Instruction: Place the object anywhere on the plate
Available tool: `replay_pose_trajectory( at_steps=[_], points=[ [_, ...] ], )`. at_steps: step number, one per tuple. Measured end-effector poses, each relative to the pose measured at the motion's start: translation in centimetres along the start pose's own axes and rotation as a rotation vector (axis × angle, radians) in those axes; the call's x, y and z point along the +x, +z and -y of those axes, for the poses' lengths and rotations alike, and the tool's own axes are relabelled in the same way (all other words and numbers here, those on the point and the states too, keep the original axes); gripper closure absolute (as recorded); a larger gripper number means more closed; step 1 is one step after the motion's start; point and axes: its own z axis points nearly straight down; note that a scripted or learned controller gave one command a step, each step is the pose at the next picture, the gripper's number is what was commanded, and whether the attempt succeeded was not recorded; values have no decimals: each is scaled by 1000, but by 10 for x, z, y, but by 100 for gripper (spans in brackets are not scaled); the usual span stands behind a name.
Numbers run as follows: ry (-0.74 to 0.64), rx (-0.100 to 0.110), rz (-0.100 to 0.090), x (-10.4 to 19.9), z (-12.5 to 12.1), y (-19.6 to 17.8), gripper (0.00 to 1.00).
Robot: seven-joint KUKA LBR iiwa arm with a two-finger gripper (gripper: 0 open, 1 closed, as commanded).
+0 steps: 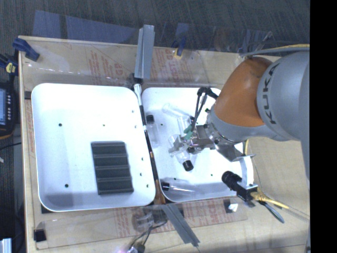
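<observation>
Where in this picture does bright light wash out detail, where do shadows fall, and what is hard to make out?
Camera view: the left bin and right bin glare white, hiding their texture; a soft shadow lies along the left bin's near wall; the dark ridged plate stays crisp; the clear items near the gripper blur into the white floor.

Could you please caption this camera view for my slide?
Arm's end effector low over clear items in right bin; dark ridged plate in left bin.
</observation>
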Motion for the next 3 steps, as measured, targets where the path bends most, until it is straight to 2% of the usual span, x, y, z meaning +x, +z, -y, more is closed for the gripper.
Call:
replay_pose_trajectory(
  at_steps=[1,2,3],
  points=[
    [-24,3,0,71,-44,6,100],
    [-73,5,0,166,-1,31,100],
    [-266,5,0,239,-4,132,100]
  ],
)
